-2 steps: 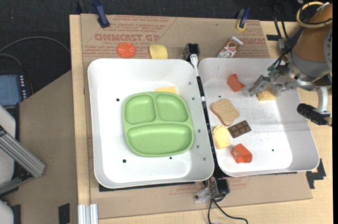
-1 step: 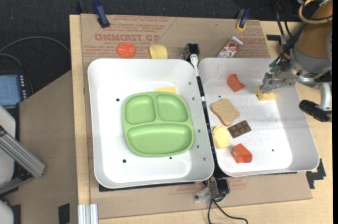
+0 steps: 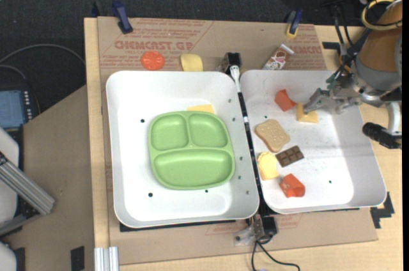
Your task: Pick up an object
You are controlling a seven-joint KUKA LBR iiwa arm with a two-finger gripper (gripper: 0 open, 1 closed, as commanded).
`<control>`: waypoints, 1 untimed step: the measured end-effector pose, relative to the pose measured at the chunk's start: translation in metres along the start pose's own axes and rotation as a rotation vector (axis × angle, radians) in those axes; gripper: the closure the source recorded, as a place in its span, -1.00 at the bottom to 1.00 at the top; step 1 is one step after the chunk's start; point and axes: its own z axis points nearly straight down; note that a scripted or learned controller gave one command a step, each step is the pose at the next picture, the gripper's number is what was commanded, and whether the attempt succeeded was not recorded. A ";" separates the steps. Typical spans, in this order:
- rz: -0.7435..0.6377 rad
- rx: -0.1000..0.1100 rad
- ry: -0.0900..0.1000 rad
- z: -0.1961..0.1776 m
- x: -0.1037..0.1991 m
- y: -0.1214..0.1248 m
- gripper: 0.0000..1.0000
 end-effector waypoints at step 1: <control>0.005 -0.003 -0.005 0.008 0.077 -0.071 -1.00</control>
